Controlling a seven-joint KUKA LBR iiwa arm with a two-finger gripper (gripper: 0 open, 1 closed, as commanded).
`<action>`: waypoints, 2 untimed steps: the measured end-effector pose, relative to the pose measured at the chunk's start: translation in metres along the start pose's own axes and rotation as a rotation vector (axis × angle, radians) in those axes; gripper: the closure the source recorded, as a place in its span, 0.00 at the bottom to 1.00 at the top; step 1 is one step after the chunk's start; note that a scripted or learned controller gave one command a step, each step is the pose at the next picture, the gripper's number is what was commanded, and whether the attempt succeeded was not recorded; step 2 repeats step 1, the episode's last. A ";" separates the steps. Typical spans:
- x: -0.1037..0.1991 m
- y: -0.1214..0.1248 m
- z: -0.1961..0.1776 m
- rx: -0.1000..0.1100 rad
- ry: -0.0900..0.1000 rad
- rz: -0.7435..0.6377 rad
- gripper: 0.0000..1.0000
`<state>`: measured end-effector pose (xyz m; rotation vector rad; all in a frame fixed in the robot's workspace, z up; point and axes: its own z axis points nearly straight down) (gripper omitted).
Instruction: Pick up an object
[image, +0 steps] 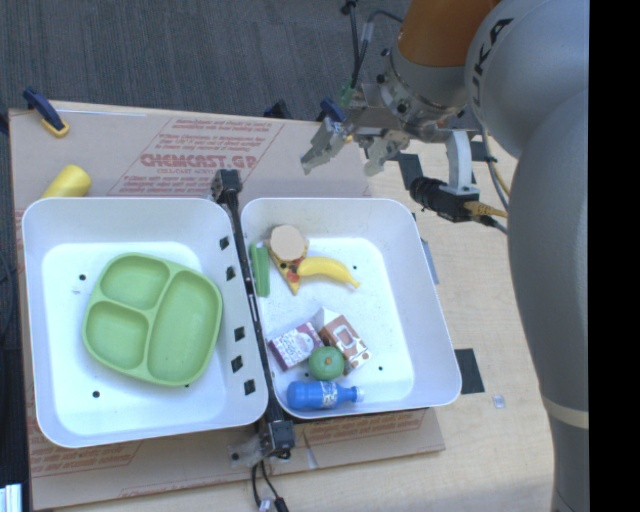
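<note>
Pincer (348, 150) hung above the table behind the right bin (432, 300), fingers spread, nothing between them. It sat well apart from every candidate.

Pickable things all lay in the right bin. Banana (330, 270) lay near the back, alone on the floor with bare white around its right end. Just left of it was a round sandwich-like toy (288, 243) on top of a red-and-yellow piece, and a green stick (261, 270) hard against the left wall. Toward the front: two small cartons (318, 343) side by side, a green apple (326, 362) touching them, and a blue bottle (322, 396) lying flat just in front.

Handling guess: all looked like light plastic toys, stiff, not fragile. Banana was probably the easiest take: narrow and curved, so pinch across the middle of the arc, not the tapered tips. Apple and bottle were likely slick and round and could squirt out of two fingers. The cartons were crowded by the apple, leaving little finger room. The stick at the wall left no gap for a finger on that side.

Left bin (40, 300) held a green divided plate (153, 318), wide and flat, a poor grip.
</note>
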<state>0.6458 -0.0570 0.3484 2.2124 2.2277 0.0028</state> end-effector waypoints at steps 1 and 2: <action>-0.028 0.007 -0.011 -0.001 -0.001 0.003 0.00; -0.028 0.007 -0.011 -0.001 -0.001 0.003 0.00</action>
